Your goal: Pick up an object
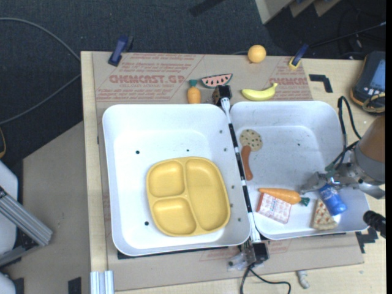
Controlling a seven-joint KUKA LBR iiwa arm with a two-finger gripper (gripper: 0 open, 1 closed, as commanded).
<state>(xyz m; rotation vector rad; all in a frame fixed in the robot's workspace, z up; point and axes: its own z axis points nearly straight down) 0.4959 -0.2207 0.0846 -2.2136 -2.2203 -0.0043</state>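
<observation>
Low in the right-hand bin [288, 112], near its right wall, the gripper [327, 185] hangs over a small blue bottle-like object [332, 201] with a paler band across it; the metal parts of the gripper splay out just above it, and whether they are parted or closed on the object cannot be told. Just beside the blue piece, toward the near rim, lies a toy pizza slice [321, 216], a flat tan wedge with speckled topping. Left of that rests a plastic carrot [280, 195], smooth, orange and tapered, with a dark green tip pointing right, and under it a small flat packet [274, 207], white with red print. Farther back along the bin's left wall lie a slim reddish sausage [246, 162] and a round, flat cookie [250, 139] dotted with dark chips. The left bin [122, 139], glossy white with rounded corners, holds a yellow divided plate [187, 196] with three shallow compartments. Beyond the bins, on the printed brown cardboard sheet [147, 75], sit a curved yellow banana [259, 92], a watermelon slice [217, 80], a small orange carrot-shaped piece [194, 94] and a round orange ball [257, 54]. Blue clamps [119, 51] pin the sheet's far edge.
</observation>
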